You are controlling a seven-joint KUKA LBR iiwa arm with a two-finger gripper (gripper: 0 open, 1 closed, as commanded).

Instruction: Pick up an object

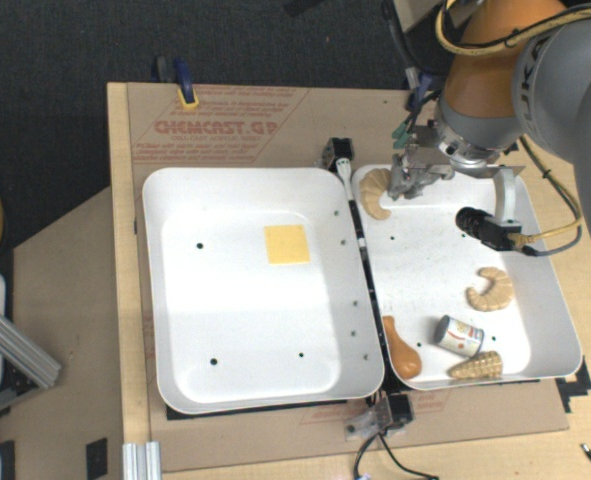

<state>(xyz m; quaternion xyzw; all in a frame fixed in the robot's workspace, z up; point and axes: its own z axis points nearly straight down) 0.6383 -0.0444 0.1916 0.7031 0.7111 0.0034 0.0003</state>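
At the right bin's (535, 268) far left corner, your gripper (407, 180) points down beside a pale bun (374, 193); whether it grips, you cannot tell. Croissant (491, 289), can (459, 335), cone (476, 367) and drumstick (400, 350) crowd the near edge. The left bin (175, 288) holds one cheese slice (286, 244).

Dark carpet (55, 38) surrounds a brown board (125, 368) clamped by a blue clamp (184, 80).
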